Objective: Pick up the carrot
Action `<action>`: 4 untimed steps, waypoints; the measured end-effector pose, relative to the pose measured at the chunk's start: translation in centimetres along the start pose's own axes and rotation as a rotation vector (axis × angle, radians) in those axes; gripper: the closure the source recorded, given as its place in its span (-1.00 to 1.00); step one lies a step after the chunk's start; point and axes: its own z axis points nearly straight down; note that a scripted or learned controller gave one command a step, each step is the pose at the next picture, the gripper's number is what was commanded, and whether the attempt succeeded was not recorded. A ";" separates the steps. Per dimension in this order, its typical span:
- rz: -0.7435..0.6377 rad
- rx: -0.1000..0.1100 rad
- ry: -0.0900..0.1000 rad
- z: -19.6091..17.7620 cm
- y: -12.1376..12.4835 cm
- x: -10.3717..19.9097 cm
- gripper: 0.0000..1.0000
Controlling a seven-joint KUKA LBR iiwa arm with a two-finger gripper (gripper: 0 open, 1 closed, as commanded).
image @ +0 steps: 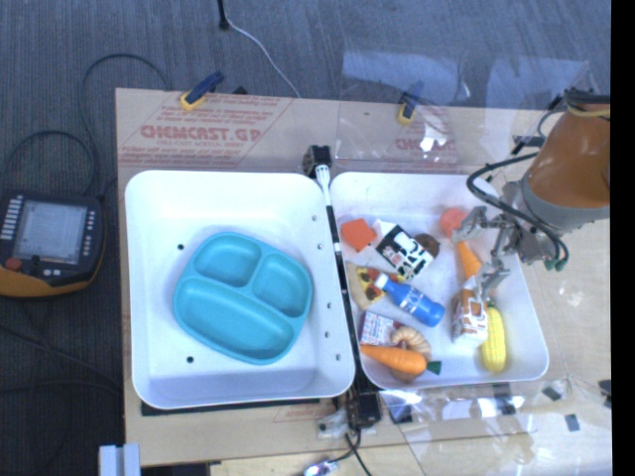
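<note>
Two white bins (139, 266) sit side by side on the desk (198, 127), left one holding a blue divided plate (243, 296), right one cluttered, where the claw (493, 266), its spread undeterminable, hovers over a small packet (469, 315), well apart from the carrot (394, 358) at the front wall.

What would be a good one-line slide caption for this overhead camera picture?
Robot claw hovers over the right bin of toy food, near a carrot; a blue divided plate sits in the left bin.
</note>
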 end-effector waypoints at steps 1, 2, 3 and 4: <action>0.067 -0.004 0.017 0.2 -0.1 -1.5 -1.00; 0.133 -0.008 0.031 0.3 0.0 -2.2 -1.00; 0.292 0.002 0.000 0.1 -0.2 -0.9 -1.00; 0.385 -0.004 0.025 0.3 0.0 -1.4 -1.00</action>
